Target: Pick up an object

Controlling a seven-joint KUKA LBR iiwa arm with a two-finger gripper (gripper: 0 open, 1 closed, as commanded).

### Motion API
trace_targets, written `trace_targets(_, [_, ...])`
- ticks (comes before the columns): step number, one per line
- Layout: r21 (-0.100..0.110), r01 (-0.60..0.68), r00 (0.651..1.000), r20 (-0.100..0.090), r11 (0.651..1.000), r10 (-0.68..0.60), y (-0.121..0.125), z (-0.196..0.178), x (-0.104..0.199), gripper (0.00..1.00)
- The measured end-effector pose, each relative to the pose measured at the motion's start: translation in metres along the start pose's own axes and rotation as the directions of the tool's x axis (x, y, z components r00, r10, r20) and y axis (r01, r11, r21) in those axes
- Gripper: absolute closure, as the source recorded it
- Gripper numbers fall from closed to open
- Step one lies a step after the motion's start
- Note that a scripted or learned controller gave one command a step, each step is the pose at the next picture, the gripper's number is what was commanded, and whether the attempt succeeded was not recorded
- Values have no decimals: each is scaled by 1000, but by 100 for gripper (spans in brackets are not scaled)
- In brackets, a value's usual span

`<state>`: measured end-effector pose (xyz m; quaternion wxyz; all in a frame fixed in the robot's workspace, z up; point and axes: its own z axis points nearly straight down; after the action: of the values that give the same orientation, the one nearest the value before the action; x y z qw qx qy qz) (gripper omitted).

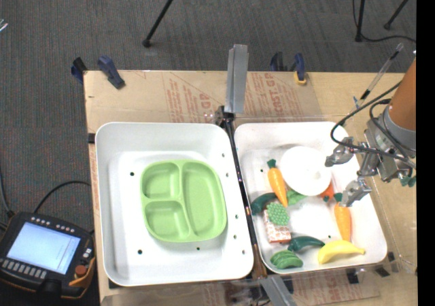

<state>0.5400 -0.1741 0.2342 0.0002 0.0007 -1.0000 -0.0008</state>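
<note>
At three o'clock over the right shallow white bin (255,136), the two-finger gripper (346,175) hangs with its fingers spread apart and bare, above the bin's right side. Just at six o'clock from it lies an orange plastic carrot (342,222), and a yellow plastic banana (340,251) lies beyond that. At nine o'clock from the gripper sits a round white plate (306,170), with a second orange carrot (277,183) beside it. The left white bin (112,162) holds a green divided tray (183,200).
</note>
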Motion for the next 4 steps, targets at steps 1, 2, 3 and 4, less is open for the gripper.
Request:
trace_targets(1, [-1,-43,999,-3,999,43,28,149,-14,0])
trace_targets(2, [-1,-50,999,5,999,50,65,146,-95,0])
trace_targets(3, [-1,-44,999,7,999,44,67,135,-96,100])
trace_targets(4, [1,-90,996,-2,996,90,40,147,18,100])
